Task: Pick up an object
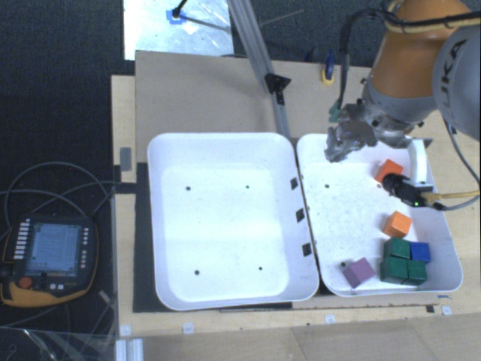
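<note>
End effector (340, 147) poised over the right bin's (331, 224) far corner; grip state impossible to tell. Orange cube (388, 171) just beside it; second orange block (397, 223), green blocks (400, 260), blue cube (420, 252), purple block (359, 271) farther off, clustered toward the near corner, likely scattered for random picks.

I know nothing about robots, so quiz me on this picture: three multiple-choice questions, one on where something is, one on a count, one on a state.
1. Where do the blocks lie?
A. left bin
B. right bin
C. bench

2. How many orange blocks?
A. one
B. two
C. four

3. The gripper is:
A. above the right bin's far end
B. inside the left bin
C. resting on the purple block

Answers:
1 B, all sit in the right bin.
2 B, orange block and another.
3 A, the gripper hangs there, apart from the purple block.
</note>
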